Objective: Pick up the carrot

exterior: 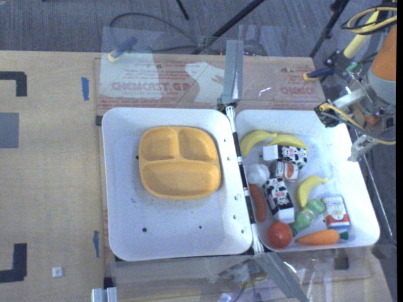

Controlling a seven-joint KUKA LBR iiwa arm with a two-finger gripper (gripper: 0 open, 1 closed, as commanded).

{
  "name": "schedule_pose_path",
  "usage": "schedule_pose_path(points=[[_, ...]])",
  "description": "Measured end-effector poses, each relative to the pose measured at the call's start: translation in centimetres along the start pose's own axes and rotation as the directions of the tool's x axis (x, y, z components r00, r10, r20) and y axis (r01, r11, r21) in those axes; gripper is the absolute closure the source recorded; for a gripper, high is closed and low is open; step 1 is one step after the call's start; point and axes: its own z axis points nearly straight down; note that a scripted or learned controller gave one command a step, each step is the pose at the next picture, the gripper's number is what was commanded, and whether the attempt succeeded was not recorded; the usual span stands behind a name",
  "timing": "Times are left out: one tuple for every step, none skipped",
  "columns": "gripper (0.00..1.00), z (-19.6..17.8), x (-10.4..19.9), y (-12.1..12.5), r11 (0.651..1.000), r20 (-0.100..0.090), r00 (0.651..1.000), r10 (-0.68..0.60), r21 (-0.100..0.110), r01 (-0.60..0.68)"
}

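The carrot is orange with a green top at its right end. It lies flat along the front edge of the right bin, between a red tomato and the bin's front right corner. My gripper hangs over the right bin's right rim, well behind the carrot and a little to its right. The grey arm with its orange band comes in from the upper right, with yellow cables around the wrist.
The right bin also holds two bananas, two cow-print cartons, a red sausage, a green bottle and a juice box just behind the carrot. A yellow divided plate sits in the left bin.
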Motion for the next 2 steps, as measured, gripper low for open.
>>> schedule_pose_path(points=[[0.00, 0.3, 4.1, 4.8, 0.946, -0.002, 0.946, -0.323, -0.004, 0.323], [0.00, -3.4, 3.4, 6.3, 1.000, -0.002, 1.000, 0.001, -0.003, -0.001]])
